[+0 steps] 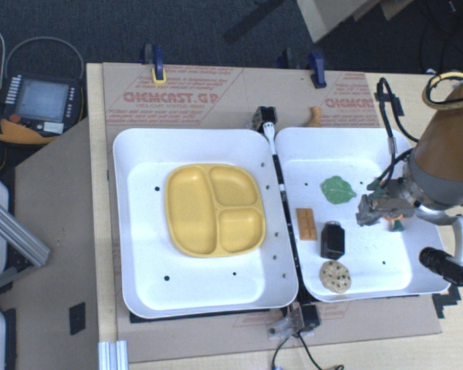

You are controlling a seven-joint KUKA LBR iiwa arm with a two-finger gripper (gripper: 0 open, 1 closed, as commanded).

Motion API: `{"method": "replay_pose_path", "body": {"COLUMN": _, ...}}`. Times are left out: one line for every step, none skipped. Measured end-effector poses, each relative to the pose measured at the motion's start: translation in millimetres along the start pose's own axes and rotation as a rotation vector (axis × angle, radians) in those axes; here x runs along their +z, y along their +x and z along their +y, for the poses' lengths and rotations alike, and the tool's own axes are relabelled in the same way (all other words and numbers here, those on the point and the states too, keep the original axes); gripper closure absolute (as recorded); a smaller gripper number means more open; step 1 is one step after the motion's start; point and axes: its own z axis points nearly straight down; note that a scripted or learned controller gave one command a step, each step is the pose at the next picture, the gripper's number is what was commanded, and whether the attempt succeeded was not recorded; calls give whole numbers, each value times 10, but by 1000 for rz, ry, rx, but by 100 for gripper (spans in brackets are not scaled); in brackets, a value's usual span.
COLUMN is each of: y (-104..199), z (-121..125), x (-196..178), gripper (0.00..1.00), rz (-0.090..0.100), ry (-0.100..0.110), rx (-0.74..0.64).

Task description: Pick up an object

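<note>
Green leaf (338, 189), black block (332, 240), cookie (335, 276) in right bin (355, 146).

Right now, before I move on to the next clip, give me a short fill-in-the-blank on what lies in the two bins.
1. The yellow divided plate lies in the ____ bin.
2. The green leaf-shaped piece lies in the ____ bin.
3. The plate has ____ compartments.
4. Next to the black block, on its left, lies a ____ bar.

Missing words: left; right; three; brown
</note>
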Motion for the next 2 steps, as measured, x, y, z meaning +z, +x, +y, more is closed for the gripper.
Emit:
{"method": "replay_pose_path", "body": {"y": 61, "z": -13, "x": -473, "gripper": 100, "rz": 0, "ry": -1, "rx": -1}}
{"method": "replay_pose_path", "body": {"y": 58, "z": 2, "x": -1005, "gripper": 100, "rz": 0, "ry": -1, "rx": 0}}
